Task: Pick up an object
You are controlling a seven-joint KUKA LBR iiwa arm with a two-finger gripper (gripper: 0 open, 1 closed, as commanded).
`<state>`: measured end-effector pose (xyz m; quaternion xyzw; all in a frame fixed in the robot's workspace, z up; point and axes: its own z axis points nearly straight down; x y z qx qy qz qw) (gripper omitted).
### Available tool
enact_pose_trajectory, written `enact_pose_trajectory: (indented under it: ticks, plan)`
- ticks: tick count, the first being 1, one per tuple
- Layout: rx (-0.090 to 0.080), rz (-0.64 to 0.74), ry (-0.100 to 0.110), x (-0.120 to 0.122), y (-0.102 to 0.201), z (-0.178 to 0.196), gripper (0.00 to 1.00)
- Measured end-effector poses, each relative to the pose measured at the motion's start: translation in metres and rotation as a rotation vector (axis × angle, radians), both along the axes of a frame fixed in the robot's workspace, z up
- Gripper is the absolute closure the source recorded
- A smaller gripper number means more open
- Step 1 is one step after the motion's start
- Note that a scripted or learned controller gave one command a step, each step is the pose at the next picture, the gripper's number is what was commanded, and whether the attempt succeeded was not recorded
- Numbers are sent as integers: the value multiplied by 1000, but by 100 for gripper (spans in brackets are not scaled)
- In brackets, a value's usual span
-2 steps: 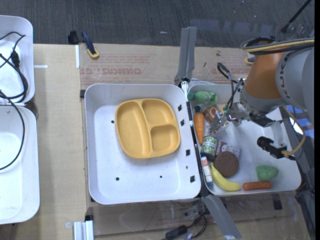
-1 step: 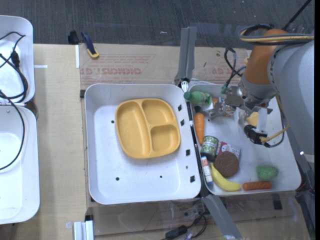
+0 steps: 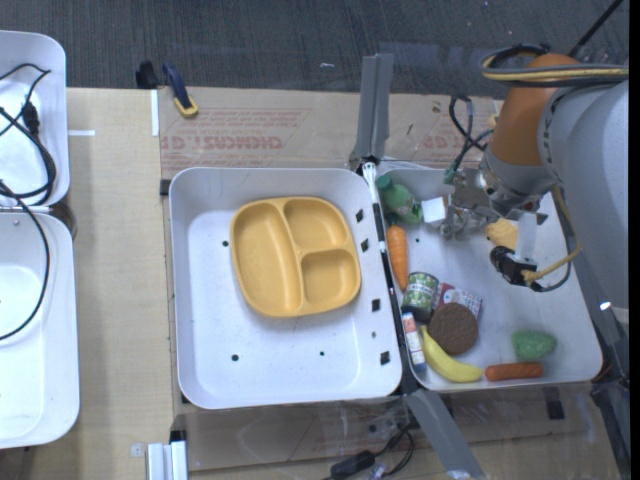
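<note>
The gripper (image 3: pixel 462 220) hangs low at the upper right of the frame; I cannot tell its state. Nearby, the white block (image 3: pixel 433 209) and green toy (image 3: pixel 401 201) crowd together, so it may grab both or slip.

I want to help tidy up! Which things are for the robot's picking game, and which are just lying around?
For the job:
hand
right bin
carrot
banana
small can
brown cookie
green lump

Just lying about:
yellow divided plate in the left bin
blue-handled tool
black cables
</note>
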<state>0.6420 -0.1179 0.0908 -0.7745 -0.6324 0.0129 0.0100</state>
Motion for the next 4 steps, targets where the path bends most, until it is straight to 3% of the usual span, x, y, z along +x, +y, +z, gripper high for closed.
enact_pose_trajectory:
  ticks: [1, 2, 3, 4]
  plan:
    - [7, 364, -29, -19, -68, -2, 100]
    - [7, 365, -29, -19, -67, -2, 0]
    - [6, 169, -28, -36, -83, -2, 0]
    - [0, -112, 12, -2, -63, -6, 0]
